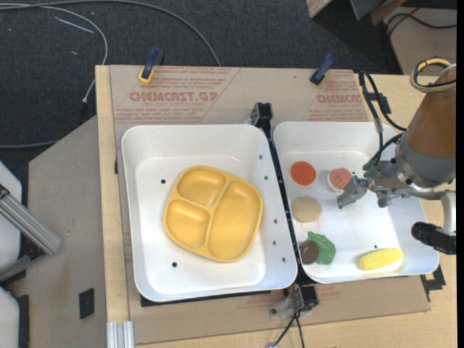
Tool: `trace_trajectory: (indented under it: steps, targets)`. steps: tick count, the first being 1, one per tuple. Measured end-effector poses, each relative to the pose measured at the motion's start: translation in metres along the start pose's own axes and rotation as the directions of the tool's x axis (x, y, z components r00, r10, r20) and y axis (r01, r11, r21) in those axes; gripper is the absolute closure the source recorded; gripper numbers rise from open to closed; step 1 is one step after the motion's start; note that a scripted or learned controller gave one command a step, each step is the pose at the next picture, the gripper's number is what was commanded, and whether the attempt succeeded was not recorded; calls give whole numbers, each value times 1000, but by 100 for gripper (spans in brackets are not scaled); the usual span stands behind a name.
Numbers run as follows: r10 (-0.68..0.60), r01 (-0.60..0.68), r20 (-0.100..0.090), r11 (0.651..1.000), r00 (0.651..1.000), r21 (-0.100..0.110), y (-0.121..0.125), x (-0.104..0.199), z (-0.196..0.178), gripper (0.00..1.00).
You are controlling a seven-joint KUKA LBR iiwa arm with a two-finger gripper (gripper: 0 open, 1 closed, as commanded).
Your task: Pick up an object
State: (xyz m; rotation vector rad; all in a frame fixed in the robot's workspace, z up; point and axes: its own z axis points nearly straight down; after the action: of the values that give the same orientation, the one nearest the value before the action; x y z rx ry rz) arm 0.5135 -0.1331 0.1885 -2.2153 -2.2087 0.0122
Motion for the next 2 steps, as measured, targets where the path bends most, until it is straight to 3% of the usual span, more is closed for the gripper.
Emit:
trace_trajectory:
  steps: [1, 2]
  targets:
    - [-3, 3, 2, 1000, 1000, -13, 3, 0, -6, 0]
    - [-3, 3, 1, 1000, 1000, -8, -2, -2, 38, 0]
